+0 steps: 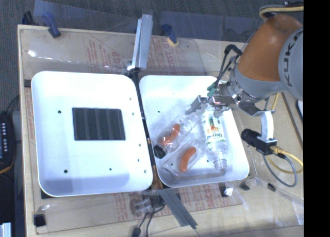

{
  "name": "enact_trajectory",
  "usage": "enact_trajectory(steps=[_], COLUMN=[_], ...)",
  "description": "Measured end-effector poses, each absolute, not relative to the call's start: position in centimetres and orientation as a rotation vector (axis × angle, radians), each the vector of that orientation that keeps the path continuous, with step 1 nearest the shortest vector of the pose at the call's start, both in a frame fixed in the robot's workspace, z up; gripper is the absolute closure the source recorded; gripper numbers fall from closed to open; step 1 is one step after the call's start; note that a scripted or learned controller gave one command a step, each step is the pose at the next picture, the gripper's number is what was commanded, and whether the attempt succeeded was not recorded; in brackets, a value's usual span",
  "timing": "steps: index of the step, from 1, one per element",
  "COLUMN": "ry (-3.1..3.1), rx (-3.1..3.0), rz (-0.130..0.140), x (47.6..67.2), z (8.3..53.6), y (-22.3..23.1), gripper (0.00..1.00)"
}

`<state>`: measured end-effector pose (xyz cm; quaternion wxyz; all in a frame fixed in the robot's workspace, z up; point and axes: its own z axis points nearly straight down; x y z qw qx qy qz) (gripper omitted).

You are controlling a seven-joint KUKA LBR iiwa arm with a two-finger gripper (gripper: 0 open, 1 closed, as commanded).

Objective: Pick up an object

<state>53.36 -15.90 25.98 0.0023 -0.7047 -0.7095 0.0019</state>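
Lengthwise, clear bottle [215, 138] points cap toward bin's [154, 84] near rim

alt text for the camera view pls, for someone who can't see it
A grey and orange robot arm reaches from the right over the right white bin, its gripper above clear plastic bottles and orange items. The left bin holds a dark rectangular panel.

Around the bins, from my remote seat

I see the left bin [51, 169] carrying a dark ribbed panel [98, 123] near its middle. Two blue clamps [52, 29] [169, 32] grip the bench's [77, 50] far edge, a metal bar [142, 40] stands between the bins at the back, and a yellow cable [289, 164] loops at the bench's right side.
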Motion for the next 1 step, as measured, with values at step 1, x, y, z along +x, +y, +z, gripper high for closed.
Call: enact_trajectory(steps=[1], ry=[-2.321], rx=[-2.110], rz=[0.005], x=[52.62], z=[10.15], y=[-14.12], gripper=[0.00])
